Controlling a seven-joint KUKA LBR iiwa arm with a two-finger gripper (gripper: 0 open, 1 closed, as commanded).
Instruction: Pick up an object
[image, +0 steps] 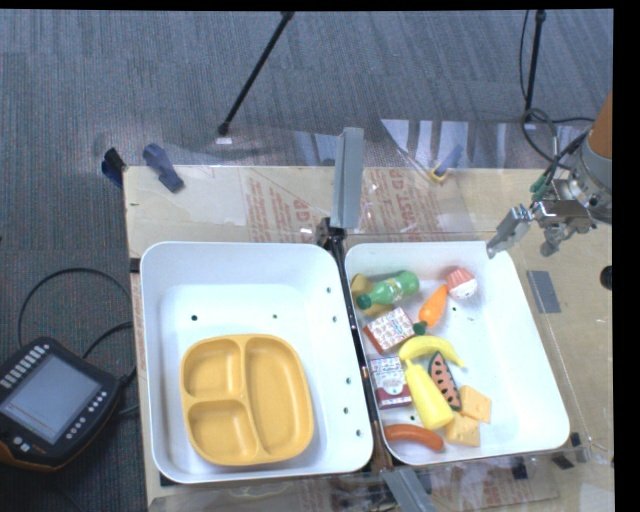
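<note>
Camera view, looking down at a slant, puts the metal two-finger gripper (528, 236) at the far right corner of the right-hand shallow white bin (520, 330), just outside its rim and above the bench. Its two fingers look spread apart with nothing between them. Everything worth picking lies toward the viewer and to the left of it, heaped in that bin. Nearest is a small red-and-white round toy (461, 283), with an orange plastic carrot (433, 305) just beside it, its long axis slanting from upper right to lower left. A green toy bottle (390, 289) lies farther left, roughly crosswise. A yellow plastic banana (430, 349) sits in the middle of the heap, well apart from the gripper. My guess is the arm must drop inward and leftward. The left-hand white bin (165, 270) has a yellow divided tray (245, 398).
</note>
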